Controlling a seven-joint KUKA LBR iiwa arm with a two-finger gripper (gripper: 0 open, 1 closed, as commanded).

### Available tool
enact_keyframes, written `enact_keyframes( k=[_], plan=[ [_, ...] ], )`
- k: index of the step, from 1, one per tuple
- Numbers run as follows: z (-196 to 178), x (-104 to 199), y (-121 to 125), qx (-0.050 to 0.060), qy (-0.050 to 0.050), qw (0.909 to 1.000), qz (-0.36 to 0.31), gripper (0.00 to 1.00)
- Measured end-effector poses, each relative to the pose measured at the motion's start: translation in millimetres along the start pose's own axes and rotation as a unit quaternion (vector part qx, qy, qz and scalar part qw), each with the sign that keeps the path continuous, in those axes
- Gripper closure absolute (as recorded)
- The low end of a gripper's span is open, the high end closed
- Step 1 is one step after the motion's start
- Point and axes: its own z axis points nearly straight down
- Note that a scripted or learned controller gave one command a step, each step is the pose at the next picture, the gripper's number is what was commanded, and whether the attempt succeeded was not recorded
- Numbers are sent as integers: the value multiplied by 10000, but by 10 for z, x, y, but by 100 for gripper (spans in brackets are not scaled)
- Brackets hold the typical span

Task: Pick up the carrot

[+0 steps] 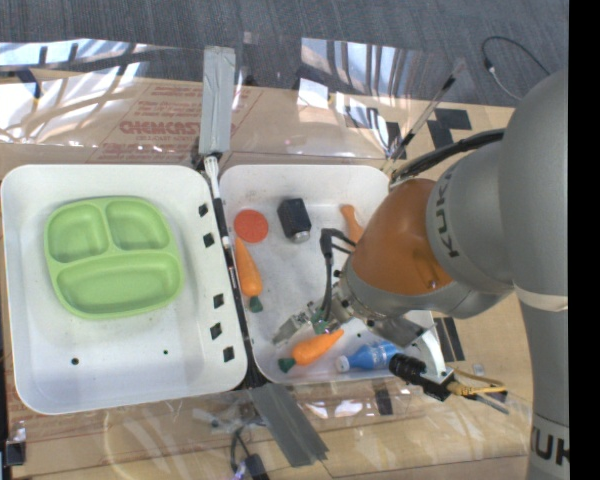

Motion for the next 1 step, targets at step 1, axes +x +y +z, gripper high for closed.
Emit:
enact_keyframes(
  k=[1],
  plan=[
    [-11,-388,-177,-8,-11,9996,271,0]
  ],
)
